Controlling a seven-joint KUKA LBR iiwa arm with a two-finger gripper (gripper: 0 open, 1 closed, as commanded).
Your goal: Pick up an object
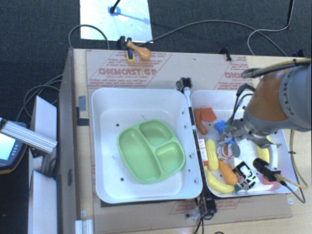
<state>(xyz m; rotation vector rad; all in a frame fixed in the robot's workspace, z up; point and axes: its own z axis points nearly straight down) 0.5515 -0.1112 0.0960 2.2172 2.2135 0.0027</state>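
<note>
My gripper (229, 139) is low in the right bin (214, 97), among small toy foods. Just left of it lies a blue piece (220, 126), and right under it a red-and-white can (225, 151). A yellow corn cob (211, 151) lies left of the can. Toward the front edge are an orange carrot (227, 172) and a banana (218, 185). At the bin's back left sit a red-orange piece (208, 114) and an orange sausage (200, 124). The wrist hides the fingers, and nothing shows as held.
The left bin (105, 111) holds a green divided plate (152, 150). A black-and-white item (245, 174), a yellow piece (262, 153) and a pink piece (268, 180) crowd the right bin's front right. The arm (280, 101) reaches in from the right.
</note>
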